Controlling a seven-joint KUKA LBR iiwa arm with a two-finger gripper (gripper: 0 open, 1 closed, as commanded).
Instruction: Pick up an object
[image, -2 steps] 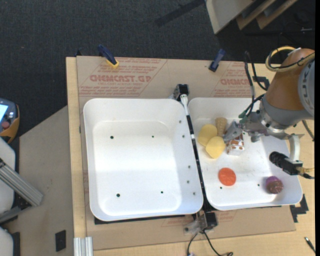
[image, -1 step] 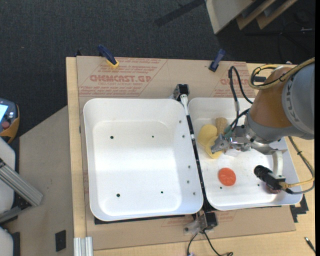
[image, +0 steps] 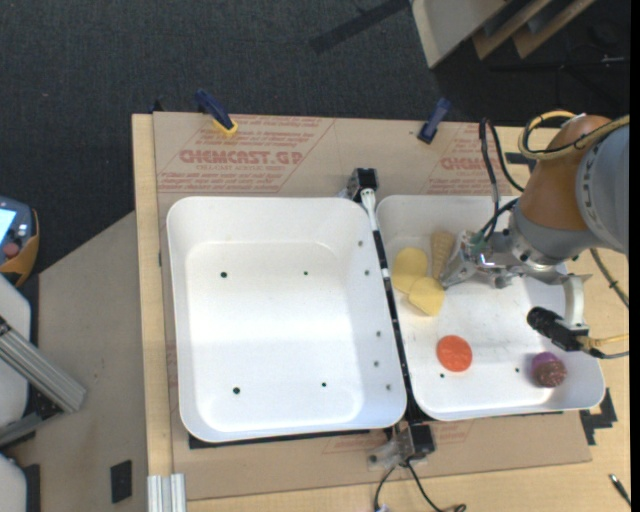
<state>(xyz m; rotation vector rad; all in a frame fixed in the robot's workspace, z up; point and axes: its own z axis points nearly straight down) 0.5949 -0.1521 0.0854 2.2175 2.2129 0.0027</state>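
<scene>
Beside the metal gripper (image: 455, 268), smooth rounded yellow pieces (image: 416, 283) lie.

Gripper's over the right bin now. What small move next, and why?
Probably ease the gripper down and left toward the yellow pieces. It hangs right beside them, with nothing visibly held, while the orange disc and purple ball lie farther off.

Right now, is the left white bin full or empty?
Empty. The shallow left white bin shows bare floor with a few dark dots, while the yellow, orange and purple objects lie in the right white bin.
</scene>
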